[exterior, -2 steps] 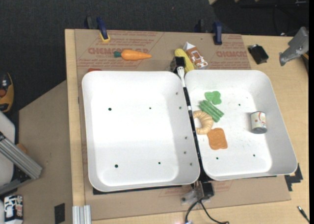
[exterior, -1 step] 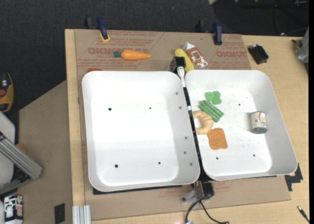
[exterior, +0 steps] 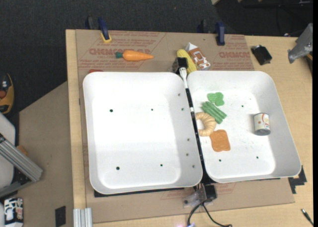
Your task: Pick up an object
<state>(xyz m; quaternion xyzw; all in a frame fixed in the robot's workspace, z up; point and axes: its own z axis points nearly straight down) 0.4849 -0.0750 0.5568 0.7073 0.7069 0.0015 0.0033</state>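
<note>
The bench top is a brown cardboard sheet (exterior: 74,121) with faded red print, held at its far edge by two blue clamps (exterior: 104,30), (exterior: 219,32). On the cardboard beyond the bins lie a toy carrot (exterior: 135,56), a yellow banana-like piece (exterior: 185,57) and, just beside it, a small brown-and-white carton (exterior: 199,59). A black block (exterior: 261,54) sits near the far right corner. A black cable (exterior: 206,198) trails off at the near edge between the bins. The left bin (exterior: 99,136) shows only small dark dots on its white floor. The right bin (exterior: 278,156) holds all the loose things, mostly crowded toward its left wall. A bright green leafy piece (exterior: 216,98) lies farthest back, with a darker green ridged piece (exterior: 214,111) just in front of it. A pale tan croissant-shaped piece (exterior: 205,123) touches that piece's near end. An orange-brown slab (exterior: 220,140) sits against the croissant's lower end. A small can (exterior: 261,123), white-grey with an orange mark on its label, lies on its side well apart from the cluster, toward the bin's right, with open floor around it. At the right edge, beyond the bin's far corner, a grey metal part that looks like the gripper (exterior: 301,47) pokes in. It touches nothing, and whether it is spread or pressed together cannot be told.
</note>
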